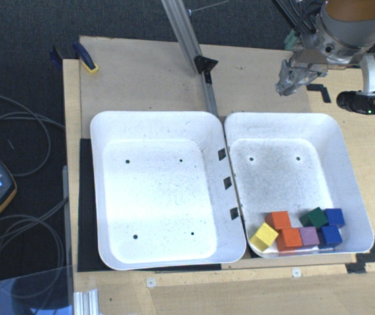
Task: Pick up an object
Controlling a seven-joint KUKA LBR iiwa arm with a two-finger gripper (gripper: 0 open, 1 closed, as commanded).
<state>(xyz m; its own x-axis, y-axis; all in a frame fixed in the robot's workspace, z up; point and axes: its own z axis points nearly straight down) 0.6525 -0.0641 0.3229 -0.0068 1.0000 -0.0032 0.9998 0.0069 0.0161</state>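
Overhead slanted view of a wooden tabletop (pixel 148 71) bearing two shallow white bins side by side. The left bin (pixel 108 176) shows a speckled floor with four small dark holes. The right bin (pixel 345 169) holds a cluster of small blocks gathered in its near right corner. In the cluster, a yellow block (pixel 263 236) lies tilted at the left end, touching the near wall; an orange block (pixel 280 220) sits just behind it and a second orange block (pixel 289 239) just beside it. A purple block (pixel 309 236) follows to the right, with a green block (pixel 315 216) behind it. Two blue blocks (pixel 334 216) (pixel 330 235) close the cluster at the right end.

The grey arm (pixel 345 18), with its orange band, enters from the upper right. Its claw (pixel 292 84) hangs above bare tabletop beyond the far rim of the right bin, well apart from the blocks. Whether the claw is open or closed cannot be told from this angle; nothing is visible between its tips.

A slanted metal pole (pixel 184 31) crosses the tabletop behind the bins. Cables (pixel 16 130) lie on the dark floor at left.
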